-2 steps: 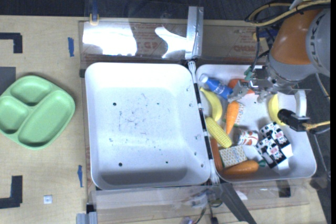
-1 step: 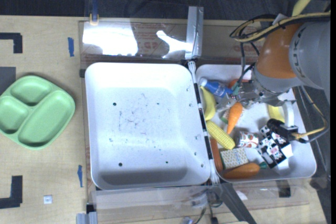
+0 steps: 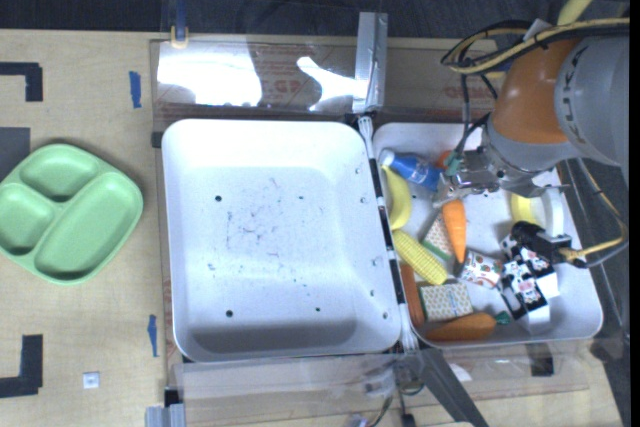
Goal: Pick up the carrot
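Observation:
The carrot (image 3: 455,229) is a short orange cone standing roughly upright in the right bin (image 3: 585,310), thick end up and tip pointing toward the front. The gripper (image 3: 466,179) sits directly over the carrot's thick end, at the end of the grey arm with its orange band (image 3: 528,105). The gripper body hides the spot where it meets the carrot. I cannot tell whether the carrot is touched or gripped.
Crowded around the carrot are a blue bottle (image 3: 413,170), a banana (image 3: 397,200), a corn cob (image 3: 422,257), a patterned block (image 3: 445,299), a long orange item (image 3: 465,324) and black-and-white toys (image 3: 525,270). The left bin (image 3: 270,140) adjoins. A green divided plate (image 3: 65,212) lies far left.

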You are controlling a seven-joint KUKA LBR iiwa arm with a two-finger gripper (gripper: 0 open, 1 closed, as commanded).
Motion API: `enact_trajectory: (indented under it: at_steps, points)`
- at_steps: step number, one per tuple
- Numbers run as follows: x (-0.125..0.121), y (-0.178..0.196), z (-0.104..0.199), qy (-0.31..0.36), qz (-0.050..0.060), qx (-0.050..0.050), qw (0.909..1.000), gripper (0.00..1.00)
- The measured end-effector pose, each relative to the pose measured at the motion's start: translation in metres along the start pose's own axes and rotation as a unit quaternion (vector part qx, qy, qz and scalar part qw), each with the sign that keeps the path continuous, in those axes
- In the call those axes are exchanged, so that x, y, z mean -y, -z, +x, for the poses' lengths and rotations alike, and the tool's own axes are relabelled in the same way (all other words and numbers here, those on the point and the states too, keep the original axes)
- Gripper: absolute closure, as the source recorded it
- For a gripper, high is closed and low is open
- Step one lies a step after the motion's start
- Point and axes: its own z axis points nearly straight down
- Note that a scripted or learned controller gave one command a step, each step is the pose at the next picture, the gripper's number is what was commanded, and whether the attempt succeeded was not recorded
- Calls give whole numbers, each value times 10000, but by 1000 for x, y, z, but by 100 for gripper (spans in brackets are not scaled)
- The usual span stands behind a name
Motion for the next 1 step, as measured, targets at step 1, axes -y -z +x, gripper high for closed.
enact_trajectory:
  at_steps: [1]
  points:
    - [-38,121,34,290,29,3,9996,100]
